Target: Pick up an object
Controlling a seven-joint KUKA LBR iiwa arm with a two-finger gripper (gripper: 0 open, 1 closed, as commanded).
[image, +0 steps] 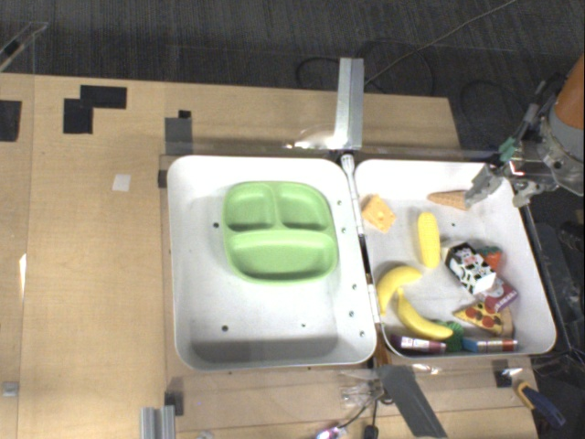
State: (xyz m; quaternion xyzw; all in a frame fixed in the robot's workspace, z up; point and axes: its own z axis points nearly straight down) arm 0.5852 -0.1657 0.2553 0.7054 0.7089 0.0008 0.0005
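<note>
- Right at the near edge, along the front wall of the right bin, there's a row of markers, red, green and dark tips, lying flat end to end.
- Biggest thing on the bench: the left bin, white and shallow, and in it a green divided plate, three compartments, sitting flat toward the far half.
- The right bin is the crowded one. Everything up for grabs is in there.
- Two bananas curl together at the near left of that bin, bright yellow, one overlapping the other.
- Just beyond them a straight yellow piece lies lengthwise, plain and smooth, apart from the bananas.
- To its right, a black-and-white cow-patterned carton, tilted, with something orange-red tucked against its far side.
- Nearer than the carton, a pizza slice toy beside a pinkish packet, both touching the clutter by the markers.
- By the divider, an orange cheese wedge, holes showing, on its own.
- At the far side, an ice cream cone, tan, lying flat with its tip pointing left.
- And the gripper: it's down at the far right corner, just beside the cone's wide end. One grey finger shows, slanted; whether the claw is spread or clenched, I can't tell from here. Nothing visibly between its fingers.
</note>
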